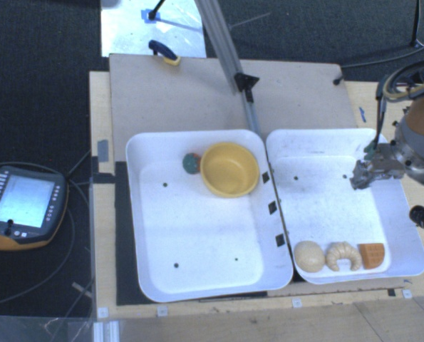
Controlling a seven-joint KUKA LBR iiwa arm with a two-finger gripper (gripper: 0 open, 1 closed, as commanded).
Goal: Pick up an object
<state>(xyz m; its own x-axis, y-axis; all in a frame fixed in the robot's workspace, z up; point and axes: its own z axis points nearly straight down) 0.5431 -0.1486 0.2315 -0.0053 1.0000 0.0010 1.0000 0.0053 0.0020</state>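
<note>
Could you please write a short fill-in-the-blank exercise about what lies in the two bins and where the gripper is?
1. The yellow bowl sits in the ____ bin.
2. A small dark green ball lies just to the ____ of the yellow bowl.
3. Along the near edge of the right bin, a pale round piece, a croissant and an orange block lie in a row of ____ items.
4. The gripper hangs over the ____ bin.

Missing words: left; left; three; right

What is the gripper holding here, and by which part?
Nothing is held. The gripper hangs over bare floor of the right bin; the egg, croissant and orange block lie untouched along its near edge.
</note>
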